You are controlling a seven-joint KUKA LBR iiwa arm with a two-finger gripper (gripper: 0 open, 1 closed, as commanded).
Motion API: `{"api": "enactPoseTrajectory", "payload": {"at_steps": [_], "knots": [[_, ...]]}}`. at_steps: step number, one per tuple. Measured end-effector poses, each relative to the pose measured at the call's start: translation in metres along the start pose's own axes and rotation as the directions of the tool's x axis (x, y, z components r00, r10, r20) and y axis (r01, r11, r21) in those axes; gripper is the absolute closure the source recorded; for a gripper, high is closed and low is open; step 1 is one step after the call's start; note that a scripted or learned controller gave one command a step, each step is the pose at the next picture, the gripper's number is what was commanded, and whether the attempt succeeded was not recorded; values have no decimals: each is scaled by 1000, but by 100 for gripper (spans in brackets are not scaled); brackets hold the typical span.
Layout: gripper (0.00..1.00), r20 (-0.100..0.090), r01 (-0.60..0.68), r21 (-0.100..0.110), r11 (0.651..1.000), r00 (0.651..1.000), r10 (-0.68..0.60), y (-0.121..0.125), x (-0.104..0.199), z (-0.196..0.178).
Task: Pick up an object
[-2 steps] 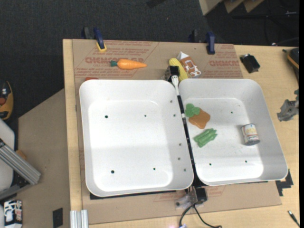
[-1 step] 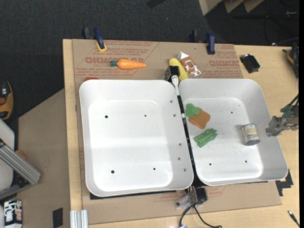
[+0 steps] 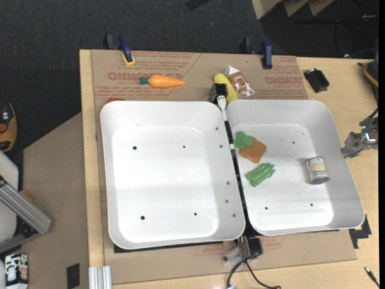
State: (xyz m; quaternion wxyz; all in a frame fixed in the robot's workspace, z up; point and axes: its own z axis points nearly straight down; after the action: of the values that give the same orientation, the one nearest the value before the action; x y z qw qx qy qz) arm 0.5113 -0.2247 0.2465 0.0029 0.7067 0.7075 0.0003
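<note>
The right bin (image 3: 337, 215) holds a small silver can (image 3: 316, 168) lying near its right side. Toward its left side lie a green leafy piece (image 3: 243, 139), an orange-brown piece (image 3: 253, 151) touching it, and a green pod-like piece (image 3: 260, 174) just below. My gripper (image 3: 358, 141) shows as a grey metal part at the view's right edge, just outside the right bin's rim and up-right of the can. It holds nothing that I can see.
The left bin (image 3: 120, 221) sits beside the right one. Behind the bins on the cardboard lie a toy carrot (image 3: 163, 82), a banana (image 3: 221, 85) and a brown packet (image 3: 240, 84). Two clamps (image 3: 126, 50) (image 3: 266, 54) grip the board's far edge.
</note>
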Motion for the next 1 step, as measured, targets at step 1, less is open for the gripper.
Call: {"api": "enactPoseTrajectory", "payload": {"at_steps": [1], "knots": [[100,-6,-3,10,1000,1000,3,-34,1,44]]}}
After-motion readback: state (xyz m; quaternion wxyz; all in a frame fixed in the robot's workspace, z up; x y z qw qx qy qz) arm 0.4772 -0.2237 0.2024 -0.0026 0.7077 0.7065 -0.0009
